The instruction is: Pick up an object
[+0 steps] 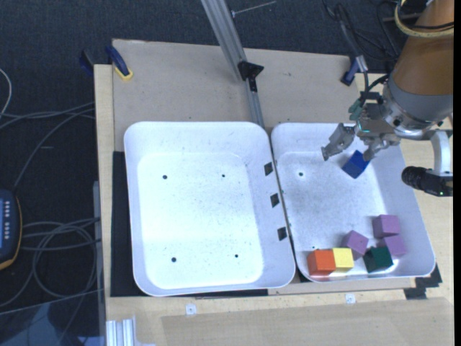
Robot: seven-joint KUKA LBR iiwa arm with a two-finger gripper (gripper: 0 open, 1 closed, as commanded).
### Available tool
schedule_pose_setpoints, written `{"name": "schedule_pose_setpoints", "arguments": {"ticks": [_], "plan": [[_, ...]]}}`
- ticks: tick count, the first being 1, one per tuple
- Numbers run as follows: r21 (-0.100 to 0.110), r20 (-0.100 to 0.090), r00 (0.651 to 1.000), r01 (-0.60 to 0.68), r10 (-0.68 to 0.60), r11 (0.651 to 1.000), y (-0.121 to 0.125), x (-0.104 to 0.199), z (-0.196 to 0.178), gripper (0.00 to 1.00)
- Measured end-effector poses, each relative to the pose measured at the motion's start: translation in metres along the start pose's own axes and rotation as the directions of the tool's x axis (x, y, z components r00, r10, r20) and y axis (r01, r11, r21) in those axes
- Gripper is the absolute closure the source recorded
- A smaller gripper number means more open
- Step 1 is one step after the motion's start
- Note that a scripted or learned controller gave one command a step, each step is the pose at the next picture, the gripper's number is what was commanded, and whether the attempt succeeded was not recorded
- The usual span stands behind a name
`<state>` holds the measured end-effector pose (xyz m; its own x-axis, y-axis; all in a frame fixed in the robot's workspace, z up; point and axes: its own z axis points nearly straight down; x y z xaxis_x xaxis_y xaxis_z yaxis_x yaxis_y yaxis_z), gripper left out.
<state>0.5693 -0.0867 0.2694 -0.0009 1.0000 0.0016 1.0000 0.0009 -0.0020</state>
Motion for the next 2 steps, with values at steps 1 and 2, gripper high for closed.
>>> {"name": "schedule_pose_setpoints", "arguments": {"ticks": [1,2], "plan": [[-0.001,0.000,1.000,0.000,0.000,1.000,0.000,0.000,0.000,0.00],[0.006,0.000,1.000,-0.001,0.001,1.000,0.004,0.003,0.062,0.00]]}}
